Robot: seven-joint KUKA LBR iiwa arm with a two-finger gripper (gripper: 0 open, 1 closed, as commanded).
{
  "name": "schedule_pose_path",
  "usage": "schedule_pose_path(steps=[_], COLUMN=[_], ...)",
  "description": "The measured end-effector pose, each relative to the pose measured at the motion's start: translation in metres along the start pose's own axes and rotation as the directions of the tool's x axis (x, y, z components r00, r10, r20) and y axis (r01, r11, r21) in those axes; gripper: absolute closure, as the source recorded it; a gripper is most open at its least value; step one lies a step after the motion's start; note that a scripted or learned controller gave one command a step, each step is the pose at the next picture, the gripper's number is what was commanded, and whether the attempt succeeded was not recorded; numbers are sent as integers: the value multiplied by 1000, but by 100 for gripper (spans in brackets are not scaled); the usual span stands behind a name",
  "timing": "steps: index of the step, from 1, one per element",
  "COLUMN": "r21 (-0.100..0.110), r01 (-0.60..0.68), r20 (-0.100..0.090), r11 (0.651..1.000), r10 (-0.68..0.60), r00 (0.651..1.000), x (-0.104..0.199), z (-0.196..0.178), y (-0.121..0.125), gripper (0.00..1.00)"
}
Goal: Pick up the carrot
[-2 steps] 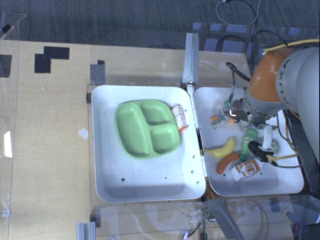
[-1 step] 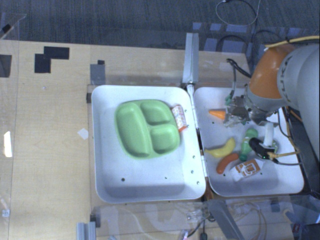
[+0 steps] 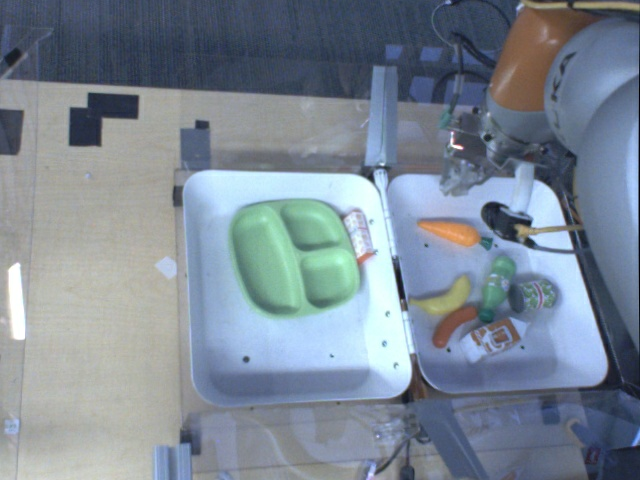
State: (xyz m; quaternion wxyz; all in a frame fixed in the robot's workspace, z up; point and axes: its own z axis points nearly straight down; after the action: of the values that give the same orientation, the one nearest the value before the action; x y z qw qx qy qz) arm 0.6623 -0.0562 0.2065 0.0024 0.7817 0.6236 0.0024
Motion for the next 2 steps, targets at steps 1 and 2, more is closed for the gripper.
schedule_pose_path(steps=[1, 2], r21=[0, 3], r01=[0, 72], r20=[0, -1], r11=[1000, 997], r10=[0, -71], r00=[1000, 997], x=[0, 97], z=[0, 21], y=[0, -15], gripper=[0, 0])
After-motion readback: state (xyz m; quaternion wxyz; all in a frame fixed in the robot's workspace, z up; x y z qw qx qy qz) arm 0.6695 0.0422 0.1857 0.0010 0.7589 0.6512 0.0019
